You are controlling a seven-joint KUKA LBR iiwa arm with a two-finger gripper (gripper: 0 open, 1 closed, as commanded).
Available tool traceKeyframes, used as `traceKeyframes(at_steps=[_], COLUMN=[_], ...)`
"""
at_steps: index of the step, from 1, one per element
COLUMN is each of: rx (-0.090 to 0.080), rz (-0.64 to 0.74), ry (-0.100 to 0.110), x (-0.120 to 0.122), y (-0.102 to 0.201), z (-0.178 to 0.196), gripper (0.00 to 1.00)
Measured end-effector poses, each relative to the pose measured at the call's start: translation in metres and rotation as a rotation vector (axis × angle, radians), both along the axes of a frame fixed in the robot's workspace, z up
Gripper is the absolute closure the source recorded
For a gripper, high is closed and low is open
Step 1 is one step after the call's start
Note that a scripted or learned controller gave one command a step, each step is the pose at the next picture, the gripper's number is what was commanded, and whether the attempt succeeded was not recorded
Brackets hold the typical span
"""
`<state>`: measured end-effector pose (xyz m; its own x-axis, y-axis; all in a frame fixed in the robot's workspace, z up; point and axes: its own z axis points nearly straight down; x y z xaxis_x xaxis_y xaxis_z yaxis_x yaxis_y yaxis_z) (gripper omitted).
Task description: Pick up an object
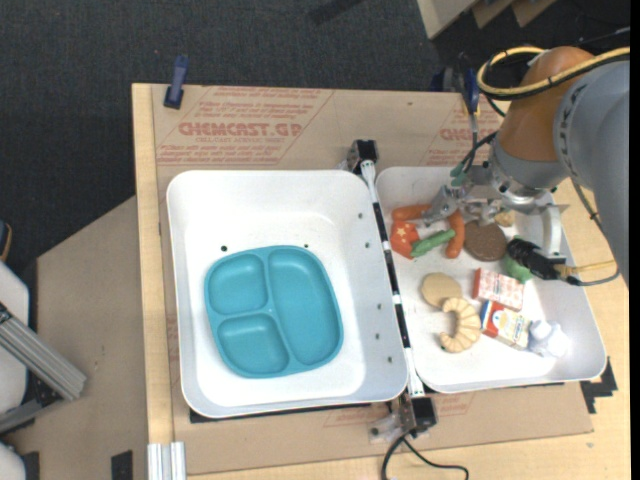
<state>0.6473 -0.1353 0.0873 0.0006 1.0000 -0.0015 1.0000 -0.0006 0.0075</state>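
Note:
My gripper (455,208) hangs low over the upper left part of the right bin (585,353), with the arm reaching in from the right. Directly under and beside it lie an orange carrot (412,214), a red-orange tomato (403,235), a green pod (432,240) and a small orange piece (457,238). A brown disc (487,242) sits just to the gripper's right. Nothing shows between the fingers.
Further forward in the right bin lie a tan cookie (438,288), a croissant (462,325), two red-and-white cartons (498,290) (505,325) and a small white bottle (548,340). The left bin (190,198) holds a teal divided plate (273,310).

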Motion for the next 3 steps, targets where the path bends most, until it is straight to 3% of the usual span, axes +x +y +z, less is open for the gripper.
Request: traceKeyframes(at_steps=[1, 2, 3], rx=[-0.001, -0.003, -0.002], rz=[0.001, 0.004, 0.003], ry=[0.0, 0.004, 0.001], x=[-0.026, 0.009, 0.009], y=[-0.011, -0.001, -0.001], z=[0.002, 0.0, 0.011], gripper=[0.0, 0.0, 1.0])
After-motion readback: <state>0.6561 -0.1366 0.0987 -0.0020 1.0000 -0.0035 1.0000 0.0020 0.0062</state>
